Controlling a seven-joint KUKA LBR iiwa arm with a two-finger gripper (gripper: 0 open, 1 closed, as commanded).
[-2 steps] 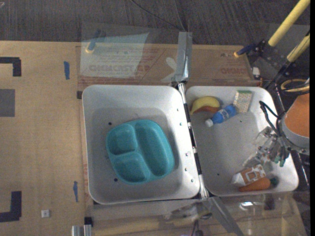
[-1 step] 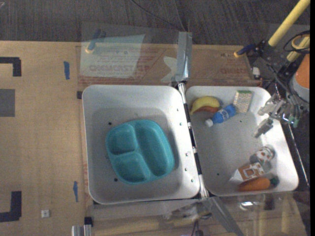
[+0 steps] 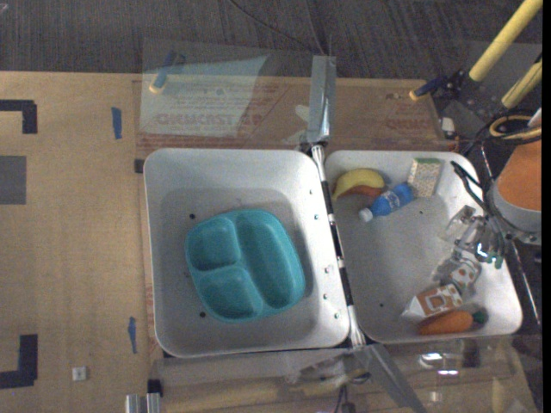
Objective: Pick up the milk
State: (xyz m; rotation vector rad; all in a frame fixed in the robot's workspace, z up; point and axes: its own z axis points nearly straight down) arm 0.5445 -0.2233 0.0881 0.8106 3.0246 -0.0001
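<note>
The milk (image 3: 439, 300) is a small white carton with brown print. It lies tilted in the near right corner of the right bin (image 3: 392, 256), touching a carrot (image 3: 448, 322) just in front of it. My gripper (image 3: 463, 261) hangs low over the bin's right side, directly behind and slightly right of the carton, with its tip close to the carton's upper edge. The grey wrist with the orange band (image 3: 521, 183) reaches in from the right above it.
A banana (image 3: 360, 181), a blue bottle (image 3: 387, 201) and a small pale box (image 3: 424, 176) sit along the right bin's far wall. The left bin (image 3: 164, 231) holds a teal divided plate (image 3: 245, 263). A metal divider (image 3: 336, 248) separates the bins.
</note>
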